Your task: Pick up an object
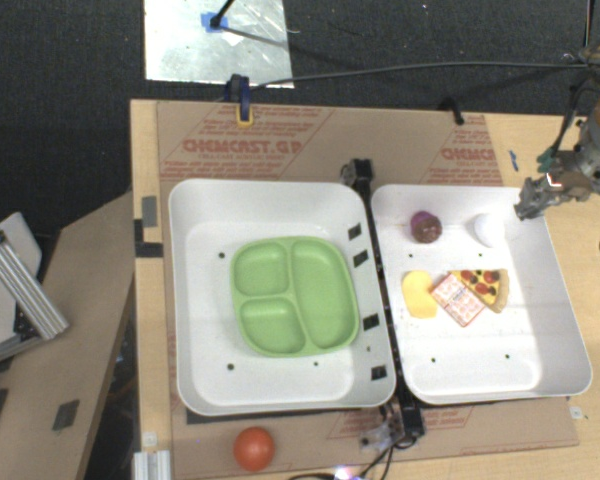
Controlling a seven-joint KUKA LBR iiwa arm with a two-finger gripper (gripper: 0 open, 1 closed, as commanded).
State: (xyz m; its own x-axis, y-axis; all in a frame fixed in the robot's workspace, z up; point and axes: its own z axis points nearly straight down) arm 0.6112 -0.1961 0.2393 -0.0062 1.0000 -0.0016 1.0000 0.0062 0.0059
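One gripper [536, 200], grey metal, blurred, sits at the upper right rim of the right bin [560, 298]; whether it is open or closed cannot be told, and nothing shows in its grasp.

Right bin — shallow, white, smooth plastic with rounded corners. Contents, nearest the gripper first:
- a small white rounded object [487, 228], pale against the bin floor, near the top edge;
- a dark purple, roundish item [426, 227], glossy, left of the white one;
- a toy pizza slice [485, 287], wedge-shaped, tan crust with red and dark spots;
- a flat pink-and-white patterned square piece [457, 299], tilted, touching the pizza slice;
- a yellow rounded piece [418, 294], smooth, just beside the square on its left.

Left bin [195, 268] — same white plastic; it holds a light green divided plate [294, 296], matte, rounded-rectangular, with three compartments.

Both bins rest on a tan cardboard sheet [280, 138] with red printed lettering. An orange-red ball [253, 448], smooth and round, lies on the board below the left bin. A crinkled silvery sheet [180, 28] lies on the dark surface beyond the board — well apart from the bins.
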